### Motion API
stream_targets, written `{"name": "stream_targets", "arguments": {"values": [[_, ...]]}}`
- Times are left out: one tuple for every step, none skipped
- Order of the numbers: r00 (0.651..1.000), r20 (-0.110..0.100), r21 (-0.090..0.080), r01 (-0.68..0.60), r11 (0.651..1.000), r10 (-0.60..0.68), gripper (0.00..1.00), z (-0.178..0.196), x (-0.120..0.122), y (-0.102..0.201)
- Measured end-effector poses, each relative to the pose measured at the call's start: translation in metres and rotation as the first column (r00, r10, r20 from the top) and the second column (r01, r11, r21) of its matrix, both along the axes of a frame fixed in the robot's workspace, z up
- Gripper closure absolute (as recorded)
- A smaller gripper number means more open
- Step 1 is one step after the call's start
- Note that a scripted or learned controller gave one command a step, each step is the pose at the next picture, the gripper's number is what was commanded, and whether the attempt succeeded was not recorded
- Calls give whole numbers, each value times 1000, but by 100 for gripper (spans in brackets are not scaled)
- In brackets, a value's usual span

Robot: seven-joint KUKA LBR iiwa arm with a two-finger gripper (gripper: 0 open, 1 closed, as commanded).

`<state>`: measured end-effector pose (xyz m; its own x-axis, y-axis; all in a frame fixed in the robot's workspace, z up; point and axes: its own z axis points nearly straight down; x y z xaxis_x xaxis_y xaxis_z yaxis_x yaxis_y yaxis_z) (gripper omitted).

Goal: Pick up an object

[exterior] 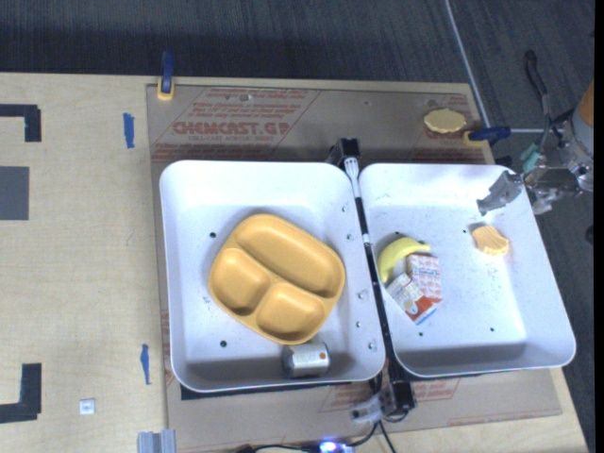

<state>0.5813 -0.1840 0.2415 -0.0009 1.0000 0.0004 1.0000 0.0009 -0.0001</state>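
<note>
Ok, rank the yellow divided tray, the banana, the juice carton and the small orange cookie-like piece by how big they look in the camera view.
1. Yellow divided tray, clearly largest.
2. Juice carton and banana look about alike; the carton hides part of the banana, so no ranking.
3. Orange cookie-like piece, smallest.

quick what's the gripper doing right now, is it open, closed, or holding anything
Gripper: above the far right part of the right bin, just above a small orange piece. Nothing visible between its fingers; open or shut cannot be told.

- bins [453, 366]: smooth, glossy white plastic
- tray [276, 276], left of the gripper [498, 194]: matt yellow plastic
- can [306, 359]: shiny metal
- bench [66, 281]: pale matt wood
</note>
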Motion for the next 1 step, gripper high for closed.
{"name": "stream_targets", "arguments": {"values": [[1000, 3, 6, -4, 1000, 4, 0, -144, -52, -33]]}}
